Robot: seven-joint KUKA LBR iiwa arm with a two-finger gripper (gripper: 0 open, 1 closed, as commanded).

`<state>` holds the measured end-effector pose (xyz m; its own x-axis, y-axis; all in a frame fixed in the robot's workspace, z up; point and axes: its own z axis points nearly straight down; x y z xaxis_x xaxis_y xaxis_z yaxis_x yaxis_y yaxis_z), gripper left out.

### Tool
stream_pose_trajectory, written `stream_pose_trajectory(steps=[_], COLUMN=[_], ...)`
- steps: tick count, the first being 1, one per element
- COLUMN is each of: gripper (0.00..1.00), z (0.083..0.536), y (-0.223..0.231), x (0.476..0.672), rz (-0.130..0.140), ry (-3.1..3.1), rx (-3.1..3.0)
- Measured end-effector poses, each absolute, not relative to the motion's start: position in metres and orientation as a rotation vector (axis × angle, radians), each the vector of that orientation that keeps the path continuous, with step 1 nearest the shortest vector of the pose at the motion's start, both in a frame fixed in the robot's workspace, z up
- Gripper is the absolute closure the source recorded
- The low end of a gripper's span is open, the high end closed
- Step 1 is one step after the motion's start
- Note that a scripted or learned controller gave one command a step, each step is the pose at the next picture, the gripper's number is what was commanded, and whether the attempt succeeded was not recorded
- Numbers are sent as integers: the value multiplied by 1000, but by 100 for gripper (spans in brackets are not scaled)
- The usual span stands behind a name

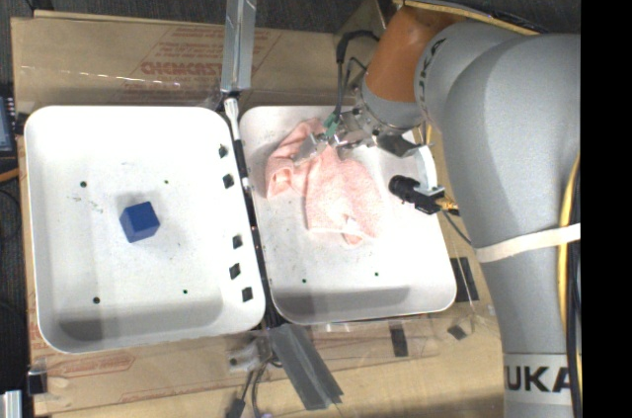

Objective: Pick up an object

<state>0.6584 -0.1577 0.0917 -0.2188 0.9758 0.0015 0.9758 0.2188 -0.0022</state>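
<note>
Cardboard covers the surface you are looking down on, and the two white bins sit on it side by side. At the left of the frame, the left bin holds a small blue cube — it rests left of that bin's centre, well apart from every wall. Moving right, you meet the divider where the two bins touch, with a grey metal bar running up from it toward the top of the frame.

Past the divider, the right bin holds a crumpled pink cloth, spread from the bin's upper left toward its middle. The claw sits right at the cloth's upper edge, touching or just above the fabric. You cannot tell whether it is apart or together, nor whether any cloth is caught in it — the small parts there blur into one another.

Further right, the orange band leads into the bulky grey arm, which fills the right side of the frame from top to bottom.
</note>
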Motion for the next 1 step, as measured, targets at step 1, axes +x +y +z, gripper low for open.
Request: stream_pose_trajectory(steps=[1], gripper=[0], z=[92], y=[-172], x=[659], rz=[-3], ry=[-2555], rx=[-1830])
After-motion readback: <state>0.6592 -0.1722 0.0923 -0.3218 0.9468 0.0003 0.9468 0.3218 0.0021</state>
